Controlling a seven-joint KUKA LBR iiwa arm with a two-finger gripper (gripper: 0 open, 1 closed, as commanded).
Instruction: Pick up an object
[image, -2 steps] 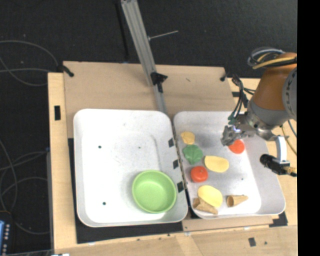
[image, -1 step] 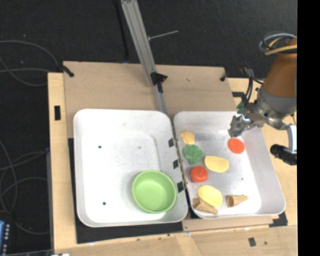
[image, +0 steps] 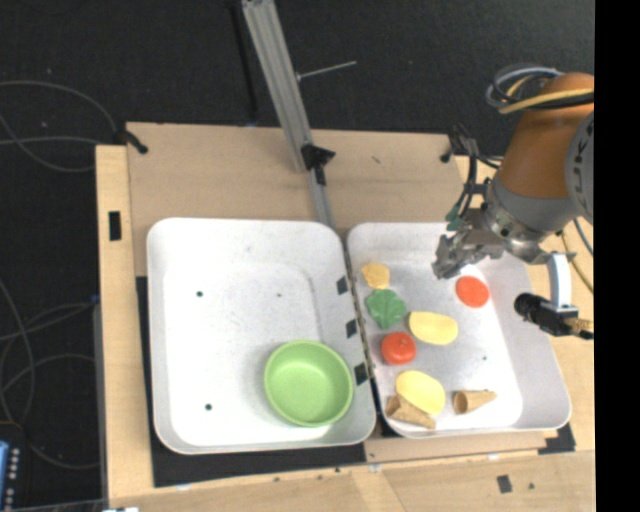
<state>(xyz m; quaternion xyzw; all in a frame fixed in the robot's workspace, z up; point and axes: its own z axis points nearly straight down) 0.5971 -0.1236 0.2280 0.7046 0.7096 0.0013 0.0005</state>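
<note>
Right bin (image: 535, 395) | claw (image: 452, 262) near far edge | orange ball (image: 473, 291) beside

No legible text, labels, brand marks or numerals on the bins (image: 250, 235), bench (image: 400, 150) or arm (image: 545, 140).

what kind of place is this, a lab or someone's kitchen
Most likely a robotics lab bench set up for grasping trials, not a kitchen. A grey and orange arm reaches over two white bins, the toy food in the right bin looks plastic, and loose cables trail across the dark floor.
</note>
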